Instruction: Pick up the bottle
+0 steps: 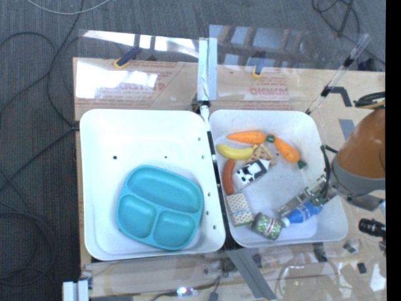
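Reddish printed lettering is seen on the clear plastic sheets (128, 83) behind the two bins, but it is reflected and blurred and cannot be read. No legible label or number is found on the bottle (303, 214).

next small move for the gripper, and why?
Probably a short descent onto the bottle, then close. The gripper sits just above the blue bottle lying near the right bin's front edge, beside the green can. No grasp is visible yet.

Blue bottle (304, 214), white cap, lying flat, right bin's near-right corner
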`<state>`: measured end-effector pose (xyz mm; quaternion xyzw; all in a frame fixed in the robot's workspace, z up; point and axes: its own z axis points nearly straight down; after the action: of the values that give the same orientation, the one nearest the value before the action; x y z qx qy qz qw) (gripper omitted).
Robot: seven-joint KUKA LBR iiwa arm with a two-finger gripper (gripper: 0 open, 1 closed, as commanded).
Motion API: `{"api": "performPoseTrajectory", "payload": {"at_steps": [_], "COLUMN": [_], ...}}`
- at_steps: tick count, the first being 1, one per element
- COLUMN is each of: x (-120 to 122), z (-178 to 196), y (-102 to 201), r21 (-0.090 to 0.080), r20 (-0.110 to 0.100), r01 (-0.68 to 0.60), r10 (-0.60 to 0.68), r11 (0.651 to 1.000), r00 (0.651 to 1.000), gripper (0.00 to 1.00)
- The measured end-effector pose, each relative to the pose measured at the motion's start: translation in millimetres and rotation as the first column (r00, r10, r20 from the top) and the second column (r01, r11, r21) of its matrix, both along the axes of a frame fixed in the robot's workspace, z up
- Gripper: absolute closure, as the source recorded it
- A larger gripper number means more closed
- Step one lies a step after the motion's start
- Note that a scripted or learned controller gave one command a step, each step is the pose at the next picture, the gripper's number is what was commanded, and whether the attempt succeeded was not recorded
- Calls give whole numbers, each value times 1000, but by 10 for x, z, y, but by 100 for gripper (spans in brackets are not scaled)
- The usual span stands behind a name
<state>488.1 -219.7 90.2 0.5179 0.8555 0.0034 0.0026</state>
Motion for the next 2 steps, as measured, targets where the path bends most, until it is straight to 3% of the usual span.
{"api": "performPoseTrajectory", "payload": {"at_steps": [1,2], "x": [30,28], "z": [104,103], "y": [-9,-9], "r21": [-6,-6], "r20": [10,10], "r01": [0,0], "r10": [0,0], "r11": [1000,1000], "r00": [1000,1000], "gripper": [100,0]}}
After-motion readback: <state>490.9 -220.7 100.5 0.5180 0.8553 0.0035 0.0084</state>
